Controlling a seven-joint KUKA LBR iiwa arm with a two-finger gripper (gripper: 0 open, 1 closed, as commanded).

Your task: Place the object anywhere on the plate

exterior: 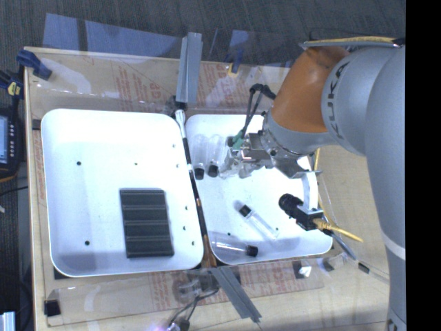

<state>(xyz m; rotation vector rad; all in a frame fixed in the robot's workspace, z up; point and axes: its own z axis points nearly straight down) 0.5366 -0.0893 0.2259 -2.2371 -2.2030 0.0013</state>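
A dark ribbed rectangular plate (145, 223) lies flat in the left bin (76, 136), toward its front. Several clear tubes with black caps lie in the right bin (303, 243): two close together (205, 158) by its upper left corner, one (254, 218) in the middle, one (233, 243) along the front wall. My gripper (236, 156) hangs low over the upper part of the right bin, just right of the two close tubes. The wrist hides the space under it, and I see nothing held.
The grey and orange arm (324, 95) covers the right bin's upper right part. A raised divider (191, 185) separates the two bins. A grey bar (187, 67) stands behind them, and the left bin has open floor around the plate.
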